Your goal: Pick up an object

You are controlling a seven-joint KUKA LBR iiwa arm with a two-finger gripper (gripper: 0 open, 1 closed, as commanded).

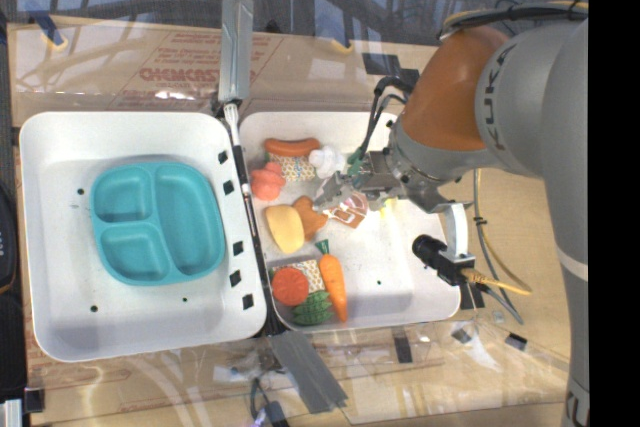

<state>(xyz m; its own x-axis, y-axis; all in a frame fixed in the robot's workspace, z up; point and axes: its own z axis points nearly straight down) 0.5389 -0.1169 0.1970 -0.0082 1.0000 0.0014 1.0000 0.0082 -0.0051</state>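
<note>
Grey hand [338,187] low over crowded toys.
Grip state unclear; packed neighbours near the card [350,212] could block a grasp.

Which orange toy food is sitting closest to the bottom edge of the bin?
The carrot, long and pointed with a green top, lies lowest in the right bin, beside the tomato. The sausage sits at the far end.

Gripper [345,187]: finger state indeterminate, obscured by wrist housing. Red-and-white item [350,212] directly beneath gripper: identity unclear, partly covered. White object [323,157] just up-left of gripper: too small to identify. Arm [520,75] cut off by right edge.
</note>
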